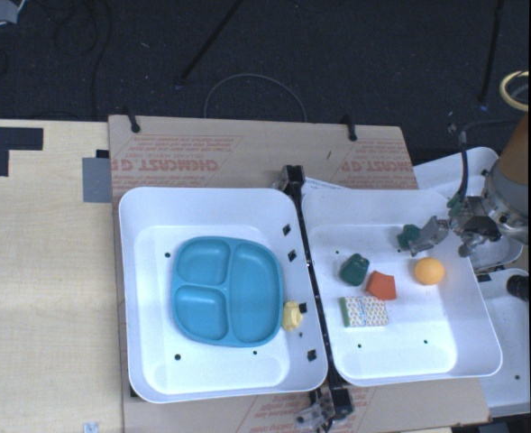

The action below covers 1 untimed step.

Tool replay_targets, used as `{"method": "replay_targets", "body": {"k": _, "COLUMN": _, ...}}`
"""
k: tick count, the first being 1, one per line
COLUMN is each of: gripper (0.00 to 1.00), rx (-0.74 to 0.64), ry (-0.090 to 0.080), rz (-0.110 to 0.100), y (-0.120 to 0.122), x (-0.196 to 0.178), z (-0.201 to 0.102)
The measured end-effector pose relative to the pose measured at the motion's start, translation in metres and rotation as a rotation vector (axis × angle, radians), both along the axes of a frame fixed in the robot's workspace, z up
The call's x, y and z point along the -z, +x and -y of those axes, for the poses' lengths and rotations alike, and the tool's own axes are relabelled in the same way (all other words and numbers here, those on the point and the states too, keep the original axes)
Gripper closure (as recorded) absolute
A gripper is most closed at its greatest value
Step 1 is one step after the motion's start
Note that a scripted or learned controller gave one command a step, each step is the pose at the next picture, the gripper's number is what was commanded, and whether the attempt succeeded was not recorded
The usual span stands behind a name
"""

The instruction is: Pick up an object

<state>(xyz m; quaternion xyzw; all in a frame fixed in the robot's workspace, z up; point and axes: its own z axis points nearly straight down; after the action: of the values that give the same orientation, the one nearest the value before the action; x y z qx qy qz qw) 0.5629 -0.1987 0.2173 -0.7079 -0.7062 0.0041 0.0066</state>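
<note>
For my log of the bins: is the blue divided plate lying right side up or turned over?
Right side up: the blue plate in the left bin shows its three hollow compartments facing upward.

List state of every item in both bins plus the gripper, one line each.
blue plate: flat in left bin, right side up, compartments bare
yellow piece: in left bin, touching plate's right edge
dark green object: loose on right bin floor
orange block: loose, just right of the green one
patterned block: lying flat below them
orange ball: loose, near gripper
gripper: low over right bin, holding nothing visible
</note>
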Motion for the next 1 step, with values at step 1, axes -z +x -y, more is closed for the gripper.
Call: {"method": "replay_targets", "body": {"k": 1, "gripper": 0.00, "rx": -0.002, "ry": -0.002, "rz": 0.012, "y": 0.0027, "x": -0.0074, "z": 0.0000}}
